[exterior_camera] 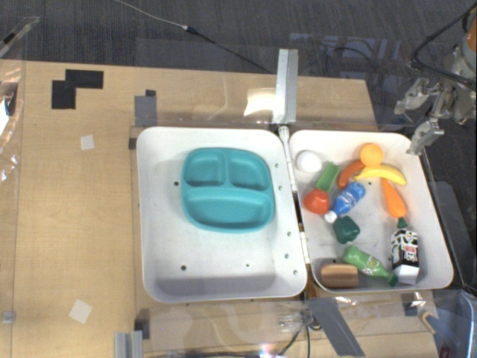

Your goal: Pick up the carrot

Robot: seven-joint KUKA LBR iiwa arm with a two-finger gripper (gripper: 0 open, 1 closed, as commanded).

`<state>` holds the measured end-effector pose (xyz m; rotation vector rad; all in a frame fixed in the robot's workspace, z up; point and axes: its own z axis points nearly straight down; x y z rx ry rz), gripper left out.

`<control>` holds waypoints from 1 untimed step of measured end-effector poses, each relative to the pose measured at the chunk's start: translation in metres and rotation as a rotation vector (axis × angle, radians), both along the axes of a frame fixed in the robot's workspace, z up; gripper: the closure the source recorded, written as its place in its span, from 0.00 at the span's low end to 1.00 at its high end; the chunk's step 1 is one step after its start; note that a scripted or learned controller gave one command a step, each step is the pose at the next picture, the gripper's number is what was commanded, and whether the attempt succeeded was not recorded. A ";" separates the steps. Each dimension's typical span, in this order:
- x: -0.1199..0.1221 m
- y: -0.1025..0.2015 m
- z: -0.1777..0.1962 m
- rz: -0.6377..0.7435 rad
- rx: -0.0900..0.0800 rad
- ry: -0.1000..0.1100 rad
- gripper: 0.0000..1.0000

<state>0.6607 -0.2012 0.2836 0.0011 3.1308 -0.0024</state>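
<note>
**Carrot lay free in the right bin, claw parked off the corner**

The carrot (393, 198) rested in the right bin (440, 271), toward its 3 o'clock wall, long axis running roughly 11 to 5 o'clock. Its upper end sat just under the banana (383, 174), touching or nearly so; its lower end pointed at the cow-print carton (406, 250), near but apart. It looked like a moulded toy: light, stiff, with a smooth skin that would probably slip under a weak pinch. The tapering body suggested gripping across the thick middle, jaws closing on the 2 to 8 o'clock line, where both flanks stood clear of neighbours. A grip nearer the top would likely catch the banana.

The claw (426, 118) hung beyond the bin's 1 o'clock corner, above the desk (67, 222), carrying nothing; whether its fingers stood wide or narrow could not be told. The teal plate (226, 189) sat in the left bin (160, 222)
</note>
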 end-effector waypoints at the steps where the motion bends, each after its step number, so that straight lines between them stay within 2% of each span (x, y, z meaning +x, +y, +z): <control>1: 0.002 -0.002 -0.139 0.192 0.003 0.010 0.00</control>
